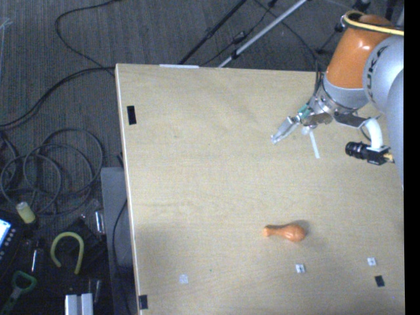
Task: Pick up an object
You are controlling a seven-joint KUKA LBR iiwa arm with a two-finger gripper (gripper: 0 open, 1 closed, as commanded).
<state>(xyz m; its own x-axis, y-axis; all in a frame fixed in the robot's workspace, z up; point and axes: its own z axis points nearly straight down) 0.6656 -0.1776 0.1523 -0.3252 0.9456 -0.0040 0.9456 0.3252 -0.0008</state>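
Single overhead view, slanted. A pale wooden table (197,176) is taking up most of the frame, its top bare apart from a few small markers: a black tab (131,115) near the far left edge, another black tab (143,301) at the near left edge, and some small white and black squares (300,268) toward the near right.

The arm (367,58) is reaching in from the right, its orange band sitting above the grey wrist. The gripper (298,136) is hanging over the far right part of the table, tilted, pointing left and down. Its fingers (282,133) are standing spread apart, one reaching left, the other, a thin pale one, angling downward; nothing is lying between them. A small black cylindrical part (364,151) is sticking out just below the wrist.

The task's thing, an orange pear-shaped object (287,231), is lying on its side on the table, narrow end pointing left, rounder end right. It is resting well apart from the gripper, nearer the camera, roughly below it in the frame. It is casting a slight shadow beneath itself.

Off the table, to the left, dark carpet floor (59,58) is showing loops of black cable (52,169), a yellow-green curved hook (65,248), and a small yellowish cylinder (25,212). Light metal stand legs (275,18) are crossing the floor beyond the far edge.
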